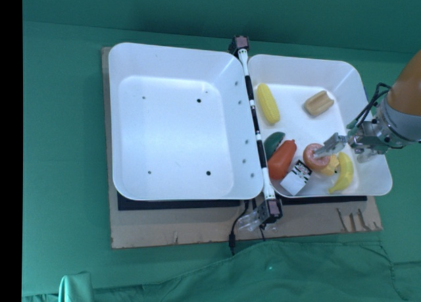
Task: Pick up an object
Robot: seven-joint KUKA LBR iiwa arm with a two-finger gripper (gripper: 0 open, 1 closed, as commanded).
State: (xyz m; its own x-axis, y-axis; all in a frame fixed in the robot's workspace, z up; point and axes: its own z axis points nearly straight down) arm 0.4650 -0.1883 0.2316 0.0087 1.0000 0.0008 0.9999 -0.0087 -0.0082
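Several toys crowd right bin (pixel 342 74); pincer (pixel 327 150) sits low over pink ring (pixel 318 158), beside banana (pixel 343 172); grip state unreadable, you cannot tell; centre on ring, avoid banana, lift straight.

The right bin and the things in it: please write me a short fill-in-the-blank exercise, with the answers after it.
1. The corn cob lies in the ____ bin.
2. The gripper hangs over the pink ____.
3. The banana lies close to the right bin's ____ edge.
4. The bread roll and the corn cob are ____ each other.

Answers: right; donut; right; apart from
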